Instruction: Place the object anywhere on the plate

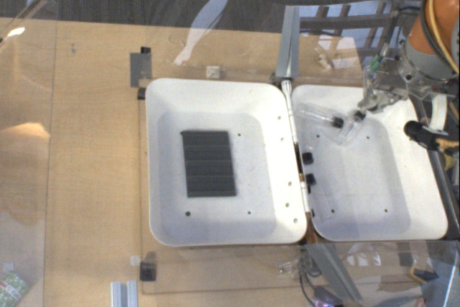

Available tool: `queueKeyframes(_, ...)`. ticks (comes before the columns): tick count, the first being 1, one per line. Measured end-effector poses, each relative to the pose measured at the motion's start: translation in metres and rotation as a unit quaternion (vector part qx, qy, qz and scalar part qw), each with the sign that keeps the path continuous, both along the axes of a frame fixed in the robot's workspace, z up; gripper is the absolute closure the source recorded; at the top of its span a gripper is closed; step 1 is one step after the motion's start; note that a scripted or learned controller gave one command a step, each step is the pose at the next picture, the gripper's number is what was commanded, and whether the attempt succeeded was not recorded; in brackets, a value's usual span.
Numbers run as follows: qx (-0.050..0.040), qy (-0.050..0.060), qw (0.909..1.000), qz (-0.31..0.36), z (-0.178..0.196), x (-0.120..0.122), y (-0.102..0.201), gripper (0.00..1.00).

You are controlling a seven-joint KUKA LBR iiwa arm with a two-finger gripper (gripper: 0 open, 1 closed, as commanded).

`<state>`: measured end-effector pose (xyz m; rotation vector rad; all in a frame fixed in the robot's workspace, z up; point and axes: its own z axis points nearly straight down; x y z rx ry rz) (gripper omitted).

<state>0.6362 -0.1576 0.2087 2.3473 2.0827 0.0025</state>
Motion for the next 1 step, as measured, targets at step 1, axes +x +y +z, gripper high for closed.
queueKeyframes(1, 0.0008, 0.001, 0.9691, -0.247, 0.0265, 0.0143, 0.0486, 1.0)
